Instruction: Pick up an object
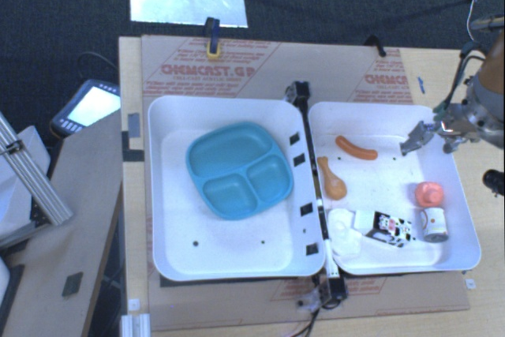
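My gripper (416, 140) hangs over the far right part of the right bin (394, 116), its dark fingers pointing left with nothing between them. An orange sausage (357, 147) lies to its left. Nearer the divider rests a tan drumstick-shaped toy (332, 178). Below the gripper sits a pink round toy (429, 192), with a small can (435, 224) just in front of it. A black-and-white patterned carton (390, 227) and a white object (343, 226) lie at the bin's front.
The left bin (170, 249) holds a blue divided plate (239, 179). A black clip strip (306, 170) runs between the two bins. Cardboard lies under both, and a handheld pendant (87, 108) sits off to the left.
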Robot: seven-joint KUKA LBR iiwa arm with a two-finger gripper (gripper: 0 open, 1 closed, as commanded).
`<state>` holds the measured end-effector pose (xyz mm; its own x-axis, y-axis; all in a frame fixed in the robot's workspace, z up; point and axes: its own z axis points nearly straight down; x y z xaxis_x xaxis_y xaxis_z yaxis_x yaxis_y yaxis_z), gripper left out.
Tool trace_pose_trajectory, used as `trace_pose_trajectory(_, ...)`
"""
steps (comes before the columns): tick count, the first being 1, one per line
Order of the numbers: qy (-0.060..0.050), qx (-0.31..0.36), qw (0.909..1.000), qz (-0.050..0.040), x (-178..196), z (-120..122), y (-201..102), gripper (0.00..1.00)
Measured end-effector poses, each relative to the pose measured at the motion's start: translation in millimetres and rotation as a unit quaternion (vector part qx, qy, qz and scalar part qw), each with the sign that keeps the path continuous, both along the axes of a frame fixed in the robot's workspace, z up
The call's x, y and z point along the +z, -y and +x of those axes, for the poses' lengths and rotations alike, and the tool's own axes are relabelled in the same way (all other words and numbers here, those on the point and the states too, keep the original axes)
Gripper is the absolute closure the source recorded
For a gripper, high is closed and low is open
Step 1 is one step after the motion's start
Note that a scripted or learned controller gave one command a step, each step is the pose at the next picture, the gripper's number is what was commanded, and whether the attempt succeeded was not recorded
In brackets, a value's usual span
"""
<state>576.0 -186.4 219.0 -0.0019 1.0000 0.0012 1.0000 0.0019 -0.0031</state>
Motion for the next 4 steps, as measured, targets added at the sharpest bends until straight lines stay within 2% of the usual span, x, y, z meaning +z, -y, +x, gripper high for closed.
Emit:
trace_pose_trajectory(2,0.0,-0.001,1.0,-0.0003,-104.2,-0.7,14.3,0.0)
trace_pose_trajectory(3,0.004,0.0,1.0,-0.0015,-89.7,1.6,14.6,1.0)
trace_pose_trajectory(4,0.006,0.001,1.0,-0.0023,-25.6,6.8,18.7,1.0)
